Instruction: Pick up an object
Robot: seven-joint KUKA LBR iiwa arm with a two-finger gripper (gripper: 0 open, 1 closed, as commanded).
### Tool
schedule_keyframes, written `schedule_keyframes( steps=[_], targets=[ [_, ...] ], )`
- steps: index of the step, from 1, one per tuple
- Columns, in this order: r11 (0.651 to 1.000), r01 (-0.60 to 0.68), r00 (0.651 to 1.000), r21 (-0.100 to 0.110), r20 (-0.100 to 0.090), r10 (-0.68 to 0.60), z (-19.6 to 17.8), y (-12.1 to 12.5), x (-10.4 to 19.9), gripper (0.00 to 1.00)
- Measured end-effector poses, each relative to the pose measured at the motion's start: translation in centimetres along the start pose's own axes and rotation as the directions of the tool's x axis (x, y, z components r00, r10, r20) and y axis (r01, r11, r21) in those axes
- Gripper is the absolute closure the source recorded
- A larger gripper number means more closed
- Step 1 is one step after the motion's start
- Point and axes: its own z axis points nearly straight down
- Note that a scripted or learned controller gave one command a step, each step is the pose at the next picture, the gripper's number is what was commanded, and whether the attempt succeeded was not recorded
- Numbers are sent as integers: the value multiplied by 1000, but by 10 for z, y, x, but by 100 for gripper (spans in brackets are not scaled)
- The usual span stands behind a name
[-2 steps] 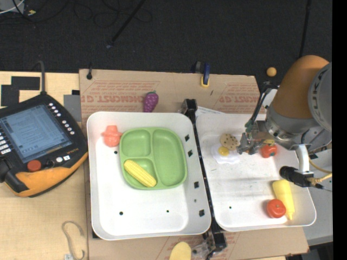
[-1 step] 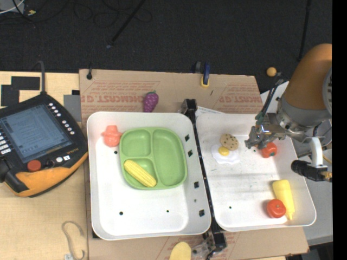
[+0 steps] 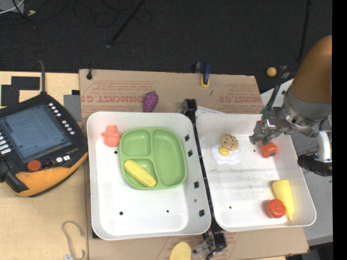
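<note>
On the desk's left edge we note a teach pendant (image 3: 38,137), parked clear of the bins. The left bin (image 3: 141,215) carries a green divided plate (image 3: 153,157) with a toy corn cob (image 3: 140,173) in its lower-left compartment; a pink toy (image 3: 110,136) sits near the bin's top-left corner, just beside the plate. A purple toy (image 3: 150,101) lies on the cardboard beyond the bin's far edge.

In the right bin (image 3: 244,215) we log a cookie (image 3: 229,141) touching a fried egg toy (image 3: 225,154) near the far-left part, a small red object (image 3: 268,150) toward the far-right edge, and a yellow piece (image 3: 284,196) beside a red tomato-like toy (image 3: 276,208) at the near-right corner.

The end effector (image 3: 264,132) hangs low at the red object's upper left, very close; we judge this the likely pick target, since the arm is angled down onto it. We cannot tell whether it is spread or closed, and nothing is visibly gripped.
</note>
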Motion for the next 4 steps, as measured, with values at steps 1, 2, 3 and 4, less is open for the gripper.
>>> schedule_keyframes(
  steps=[1,2,3,4],
  targets=[
    [1000,4,1000,5,-3,-4,3,-11,53,100],
    [1000,4,1000,7,-2,-4,9,-37,109,100],
    [1000,6,1000,6,-3,-5,0,-62,165,100],
    [1000,5,1000,7,-2,-5,-6,-94,210,100]
  ],
)
